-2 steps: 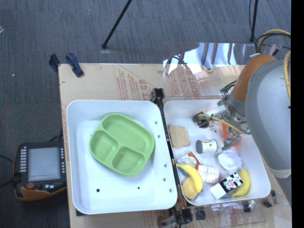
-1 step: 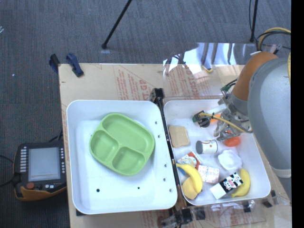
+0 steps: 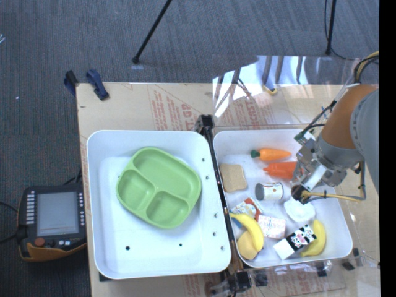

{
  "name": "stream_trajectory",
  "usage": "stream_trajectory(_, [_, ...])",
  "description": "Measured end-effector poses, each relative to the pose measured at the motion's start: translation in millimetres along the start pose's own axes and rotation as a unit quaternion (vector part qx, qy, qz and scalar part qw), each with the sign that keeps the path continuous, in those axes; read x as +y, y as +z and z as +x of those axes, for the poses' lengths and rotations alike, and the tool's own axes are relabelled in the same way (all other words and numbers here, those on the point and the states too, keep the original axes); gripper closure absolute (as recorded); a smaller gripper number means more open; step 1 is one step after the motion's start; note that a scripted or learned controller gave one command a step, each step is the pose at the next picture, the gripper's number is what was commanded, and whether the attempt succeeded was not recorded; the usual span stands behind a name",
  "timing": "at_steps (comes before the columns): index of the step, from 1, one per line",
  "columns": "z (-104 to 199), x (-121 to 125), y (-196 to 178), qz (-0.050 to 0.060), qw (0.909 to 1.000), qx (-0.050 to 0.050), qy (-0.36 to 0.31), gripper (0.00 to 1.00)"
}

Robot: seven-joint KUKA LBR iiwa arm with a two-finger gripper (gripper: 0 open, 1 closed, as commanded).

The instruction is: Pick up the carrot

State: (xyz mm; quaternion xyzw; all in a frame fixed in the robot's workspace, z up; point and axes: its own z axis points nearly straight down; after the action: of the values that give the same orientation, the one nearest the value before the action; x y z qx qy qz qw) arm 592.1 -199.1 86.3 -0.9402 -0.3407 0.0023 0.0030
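Note:
The right bin (image 3: 247, 140) holds an orange carrot (image 3: 272, 154) with a green tip, lying near its far wall. A second orange carrot-like piece (image 3: 279, 169) lies just in front of it. The gripper (image 3: 303, 177) hangs below the arm's grey and orange wrist (image 3: 337, 138), right beside this second piece's right end and to the right of the first carrot. Nothing can be made out in its grasp.
Also in the right bin are a bread slice (image 3: 233, 177), a small can (image 3: 270, 192), a white lump (image 3: 299, 210), two bananas (image 3: 249, 232) (image 3: 318, 237), a cow-print carton (image 3: 296, 241) and a packet (image 3: 271, 226). The left bin (image 3: 99, 159) holds a green divided plate (image 3: 159, 187).

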Motion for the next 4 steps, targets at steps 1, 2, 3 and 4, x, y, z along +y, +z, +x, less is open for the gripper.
stream_trajectory(1, [-1,0,0,0.001,1.0000,-0.001,0.001,0.00])
stream_trajectory(2, [46,-22,2,0.012,0.9942,-0.021,0.105,0.00])
stream_trajectory(3, [56,-29,3,0.009,0.9722,-0.018,0.233,0.00])
stream_trajectory(4, [61,-28,-7,0.005,0.9730,-0.010,0.231,1.00])
